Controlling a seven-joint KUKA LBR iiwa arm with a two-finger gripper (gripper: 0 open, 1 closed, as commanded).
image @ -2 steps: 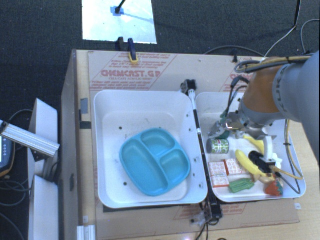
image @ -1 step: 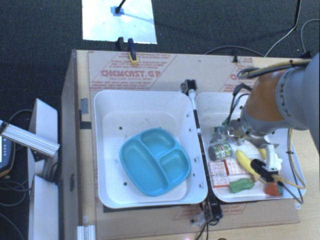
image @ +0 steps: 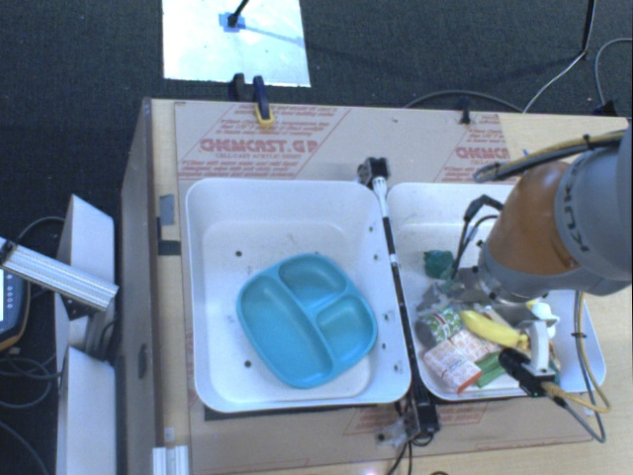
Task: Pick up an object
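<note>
Yellow plastic banana (image: 492,327) lay crowded against a red-and-white packet (image: 453,358) in the right white bin (image: 425,206); the gripper's (image: 473,287) grasp state couldn't be told, and a descent risked snagging neighbours.

A blue divided plate (image: 308,319) lies in the left bin (image: 223,211), toward its front right, on a bench (image: 297,142) lined with printed cardboard, with a black and yellow clamp (image: 259,100) at the bench's far edge.
</note>
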